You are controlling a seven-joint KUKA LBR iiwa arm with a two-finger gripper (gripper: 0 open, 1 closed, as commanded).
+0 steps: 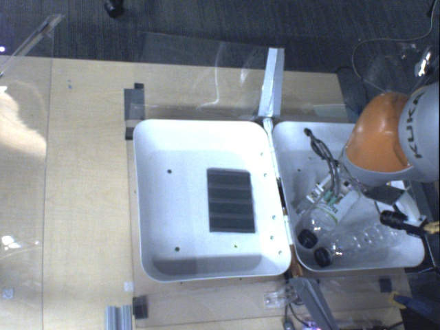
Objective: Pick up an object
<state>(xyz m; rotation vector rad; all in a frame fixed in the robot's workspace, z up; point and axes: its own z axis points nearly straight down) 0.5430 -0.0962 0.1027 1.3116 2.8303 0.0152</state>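
Note:
A black ribbed rectangular pad (231,199) lies flat in the middle of the left bin (158,184). In the right bin (292,150), two clear plastic bottles lie on their sides near the front edge. One bottle (320,220) has its black cap at the front left. The other bottle (361,241) stretches to the right of its black cap. My gripper (330,196) hangs low in the right bin, right above the upper end of the first bottle. The orange-banded wrist (377,143) hides the bin's back right part.
A clear upright panel (273,81) stands behind the gap between the bins. Black cables (405,222) trail from the wrist over the right bin's right side. The wooden bench (75,205) stretches to the left of the bins.

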